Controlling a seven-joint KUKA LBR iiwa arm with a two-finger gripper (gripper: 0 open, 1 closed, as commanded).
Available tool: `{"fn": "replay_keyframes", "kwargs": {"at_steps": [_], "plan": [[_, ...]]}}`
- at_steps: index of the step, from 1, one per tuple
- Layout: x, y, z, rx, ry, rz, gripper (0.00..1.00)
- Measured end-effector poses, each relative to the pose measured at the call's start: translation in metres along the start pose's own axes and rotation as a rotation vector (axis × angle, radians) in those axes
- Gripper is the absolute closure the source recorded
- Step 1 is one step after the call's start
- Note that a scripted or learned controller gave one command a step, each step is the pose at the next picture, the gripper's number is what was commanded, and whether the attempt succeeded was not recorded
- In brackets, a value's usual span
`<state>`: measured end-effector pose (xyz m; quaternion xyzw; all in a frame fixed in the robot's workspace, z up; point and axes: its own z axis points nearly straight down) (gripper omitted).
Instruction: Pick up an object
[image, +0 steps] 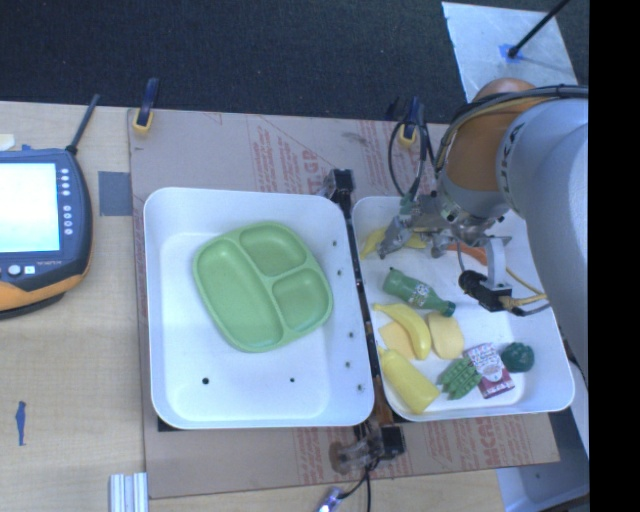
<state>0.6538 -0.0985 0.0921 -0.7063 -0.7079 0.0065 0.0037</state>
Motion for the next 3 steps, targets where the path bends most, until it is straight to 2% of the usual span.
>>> {"fn": "replay_keyframes", "kwargs": {"at_steps": [3], "plan": [[-0.0006, 0.0004, 0.0, -0.001, 0.002, 0.001, 0.0]]}}
